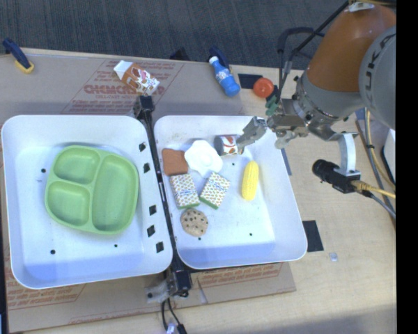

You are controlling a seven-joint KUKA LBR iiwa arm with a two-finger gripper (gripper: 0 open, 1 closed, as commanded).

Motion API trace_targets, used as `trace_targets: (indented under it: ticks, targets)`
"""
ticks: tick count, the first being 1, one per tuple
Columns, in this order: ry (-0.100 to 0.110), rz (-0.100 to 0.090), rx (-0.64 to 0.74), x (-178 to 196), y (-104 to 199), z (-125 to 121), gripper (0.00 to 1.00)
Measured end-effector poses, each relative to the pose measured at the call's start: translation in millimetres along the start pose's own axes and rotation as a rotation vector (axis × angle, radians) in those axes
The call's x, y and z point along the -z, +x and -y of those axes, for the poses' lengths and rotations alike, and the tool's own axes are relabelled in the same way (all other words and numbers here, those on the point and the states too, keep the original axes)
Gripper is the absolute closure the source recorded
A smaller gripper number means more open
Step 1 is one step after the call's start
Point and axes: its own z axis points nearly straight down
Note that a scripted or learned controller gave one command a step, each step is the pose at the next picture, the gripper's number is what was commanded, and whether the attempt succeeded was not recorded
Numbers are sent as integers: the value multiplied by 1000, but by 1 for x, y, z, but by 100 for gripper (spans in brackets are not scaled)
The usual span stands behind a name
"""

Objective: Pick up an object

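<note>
My gripper [266, 136] hangs over the back right corner of the right bin [285, 218], open, with nothing between its fingers. One finger [249, 132] reaches down-left beside a small red and white can [228, 145]. I cannot tell whether it touches the can. Near the can lie a white crumpled item [203, 157] and a brown square [174, 161]. A yellow corn cob [249, 180] lies to the right. Two patterned boxes [184, 190] [214, 190] and a cookie [194, 222] sit closer to the front.
A green divided plate [92, 188] lies in the left bin [17, 249]. Behind the bins on the cardboard are a blue bottle [225, 77], a red ball [263, 87], a snack packet [136, 77] and a blue clamp [17, 54].
</note>
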Motion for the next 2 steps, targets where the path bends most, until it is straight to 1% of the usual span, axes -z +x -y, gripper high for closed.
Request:
trace_targets:
  ticks: [1, 2]
  targets:
    - [4, -1, 0, -166, 42, 39, 0]
    - [2, 1, 5, -155, 42, 37, 100]
